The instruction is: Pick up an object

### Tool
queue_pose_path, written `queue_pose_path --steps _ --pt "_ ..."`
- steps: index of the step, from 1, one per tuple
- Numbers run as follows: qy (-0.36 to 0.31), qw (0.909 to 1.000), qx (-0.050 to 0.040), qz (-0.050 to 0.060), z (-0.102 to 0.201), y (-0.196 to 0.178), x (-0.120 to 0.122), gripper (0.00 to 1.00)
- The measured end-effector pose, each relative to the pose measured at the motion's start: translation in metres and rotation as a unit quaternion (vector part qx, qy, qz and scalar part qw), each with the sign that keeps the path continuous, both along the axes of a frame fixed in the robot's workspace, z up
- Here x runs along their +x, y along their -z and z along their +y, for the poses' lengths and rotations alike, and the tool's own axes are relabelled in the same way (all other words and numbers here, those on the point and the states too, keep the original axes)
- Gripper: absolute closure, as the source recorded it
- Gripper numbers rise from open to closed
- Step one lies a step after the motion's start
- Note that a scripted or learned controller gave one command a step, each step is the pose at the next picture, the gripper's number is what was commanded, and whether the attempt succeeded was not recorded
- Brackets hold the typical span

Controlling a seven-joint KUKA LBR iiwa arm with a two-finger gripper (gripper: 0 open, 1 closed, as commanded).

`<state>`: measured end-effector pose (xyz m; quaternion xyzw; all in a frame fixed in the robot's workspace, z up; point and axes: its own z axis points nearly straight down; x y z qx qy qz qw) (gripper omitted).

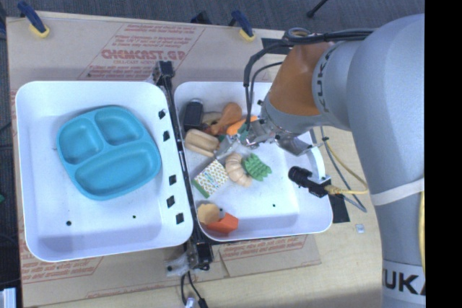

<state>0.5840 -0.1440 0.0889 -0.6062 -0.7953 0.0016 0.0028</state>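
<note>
In the right-hand shallow white bin (pixel 310 216), the grey arm's two-finger gripper (pixel 242 138) hangs over a pile of toy food, just above a tan, ridged croissant-shaped toy (pixel 237 169) whose long axis runs upper-left to lower-right, its grip state unreadable.

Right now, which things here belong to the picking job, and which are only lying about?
For the job:
- claw, low in the right bin
- toys there: green piece, tan roll, checked block, orange piece

Lying about:
- blue divided plate in the left bin
- blue clamps
</note>
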Motion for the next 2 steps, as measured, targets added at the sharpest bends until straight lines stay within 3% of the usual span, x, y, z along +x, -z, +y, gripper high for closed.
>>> queue_pose_path --steps 1,2 --pt "0.025 0.9997 -0.0005 0.0 0.0439 0.0007 0.0102 0.0" --pt "0.023 0.9997 -0.0008 0.003 0.0435 -0.0064 0.0103 1.0"
